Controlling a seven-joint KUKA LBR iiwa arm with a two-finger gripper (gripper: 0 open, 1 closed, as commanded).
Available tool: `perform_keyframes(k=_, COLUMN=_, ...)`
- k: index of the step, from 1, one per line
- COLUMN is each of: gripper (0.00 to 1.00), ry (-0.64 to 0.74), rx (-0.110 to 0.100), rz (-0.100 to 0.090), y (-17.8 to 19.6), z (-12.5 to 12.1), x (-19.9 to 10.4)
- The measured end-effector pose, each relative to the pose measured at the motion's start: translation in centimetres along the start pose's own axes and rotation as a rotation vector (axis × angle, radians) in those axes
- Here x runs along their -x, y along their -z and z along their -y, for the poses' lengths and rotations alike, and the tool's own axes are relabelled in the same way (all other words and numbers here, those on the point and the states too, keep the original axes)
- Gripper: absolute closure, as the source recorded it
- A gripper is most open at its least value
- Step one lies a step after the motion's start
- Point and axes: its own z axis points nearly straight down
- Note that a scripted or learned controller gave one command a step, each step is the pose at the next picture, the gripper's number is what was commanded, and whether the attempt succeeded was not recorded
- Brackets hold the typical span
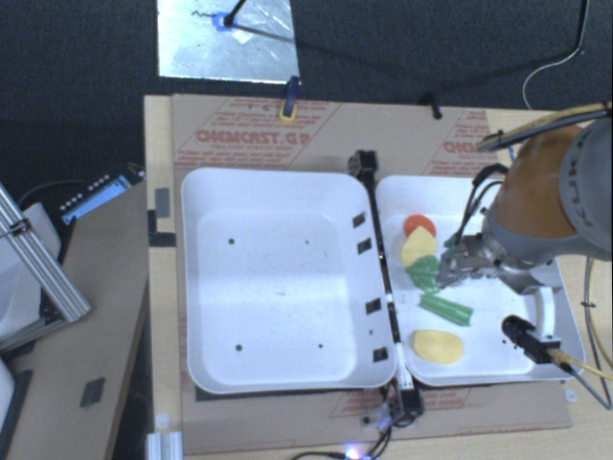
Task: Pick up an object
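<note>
Grey metal and an orange band are seen on the arm [536, 199], which is extended from the right and bent down over the right bin [450, 192]. The pincer [448, 267] is set low in that bin, near its middle. How far it is opened cannot be told, since its tip is blurred and partly hidden by the wrist, and nothing can be made out as held by it.

Just to the left of the pincer, close against its tip, a dark green piece [422, 273] is laid on the bin floor; whether it is touched cannot be told. Beyond that piece, up and to the left of the pincer, a pale yellow piece [418, 248] is found, with a red-orange piece [419, 225] touching its far side. Just below the pincer a second green piece [446, 309] is laid at a slant, apart from the first. Further below, near the front rim, a yellow oval piece [438, 347] is placed by itself.

The way to the left is closed by the bin walls, where the two rims are joined by black clips [383, 276]. Past them the left bin [278, 276] is set well apart from the pincer. Open white floor is left in the right bin above the pincer, towards the back rim. Both bins are carried on a surface [249, 132] covered with printed cardboard
</note>
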Motion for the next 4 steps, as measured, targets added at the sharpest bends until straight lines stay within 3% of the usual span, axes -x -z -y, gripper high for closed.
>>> perform_keyframes(k=1, gripper=1.00, ry=-0.003, rx=0.005, rz=0.002, y=6.1, z=0.4, x=2.1)
perform_keyframes(k=2, gripper=1.00, ry=-0.001, rx=0.005, rz=0.001, y=-4.3, z=2.3, x=0.0)
perform_keyframes(k=3, gripper=1.00, ry=0.006, rx=0.009, rz=-0.001, y=5.0, z=2.0, x=-3.8)
perform_keyframes(k=4, gripper=1.00, ry=0.007, rx=0.007, rz=-0.002, y=14.4, z=4.1, x=-8.2)
